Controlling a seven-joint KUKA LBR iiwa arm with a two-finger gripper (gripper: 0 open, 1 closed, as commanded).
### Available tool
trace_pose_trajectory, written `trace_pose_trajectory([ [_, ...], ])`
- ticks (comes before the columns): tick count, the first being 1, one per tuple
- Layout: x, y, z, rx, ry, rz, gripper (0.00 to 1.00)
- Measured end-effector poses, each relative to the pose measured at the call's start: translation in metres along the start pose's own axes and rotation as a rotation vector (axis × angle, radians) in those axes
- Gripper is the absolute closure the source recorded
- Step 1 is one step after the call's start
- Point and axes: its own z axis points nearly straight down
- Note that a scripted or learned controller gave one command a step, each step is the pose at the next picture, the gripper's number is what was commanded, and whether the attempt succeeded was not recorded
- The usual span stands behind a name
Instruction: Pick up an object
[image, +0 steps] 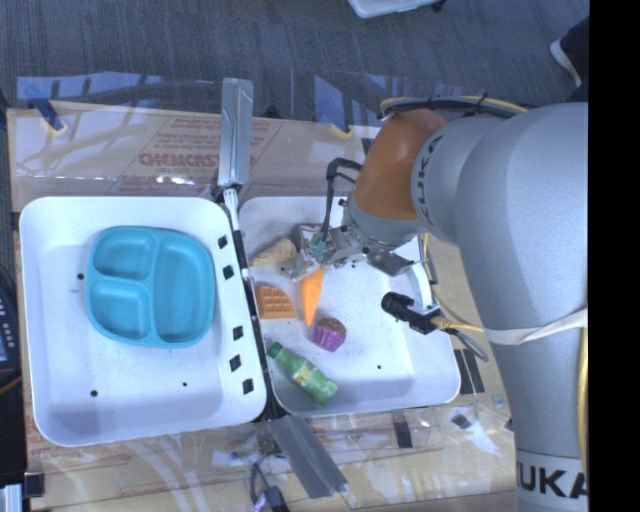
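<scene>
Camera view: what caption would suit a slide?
Grey arm's pincer poised over an orange plastic carrot in the right white bin.

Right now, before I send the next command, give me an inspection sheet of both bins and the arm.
Surface: two shallow white bins side by side, left bin, right bin.
Job's things: orange carrot, tan waffle piece, purple cupcake-shaped toy, green plastic bottle, pale bread-like wedge, all in the right bin.
Clutter: blue divided plastic plate in the left bin.
Grippers: gripper low over the carrot's upper end; grasp not confirmed.
Cables: black cable looping by the wrist.
Surroundings: clear plastic sheeting behind the bins.
</scene>
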Motion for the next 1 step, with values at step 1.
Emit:
trace_pose_trajectory([
  [1,0.0272,0.0483,-0.1284,-0.007,-0.003,0.197,1.00],
])
